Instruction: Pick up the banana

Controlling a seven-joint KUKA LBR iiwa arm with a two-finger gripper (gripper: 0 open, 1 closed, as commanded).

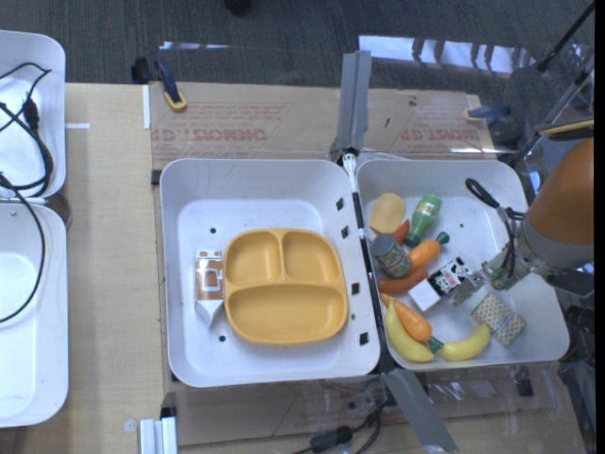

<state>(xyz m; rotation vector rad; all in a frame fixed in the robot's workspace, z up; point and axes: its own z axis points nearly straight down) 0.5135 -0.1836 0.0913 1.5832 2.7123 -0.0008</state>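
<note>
Two white bins sat side by side on the bench, and the claw (pixel 470 288) hung low inside the right bin (pixel 541 329), reaching in from the right on the grey arm (pixel 558 218) with its orange band. How wide the claw stood could not be told; nothing showed between its tips. The banana (pixel 444 346) lay just below and slightly left of the claw, curved along the bin's near wall, with a small carrot (pixel 413 320) resting on its left end. A black-and-white box (pixel 446 279) sat just left of the claw, and a checkered sponge (pixel 498 318) lay just below and right of it. Farther left, in the other bin, was a yellow divided plate (pixel 285 285).
</note>
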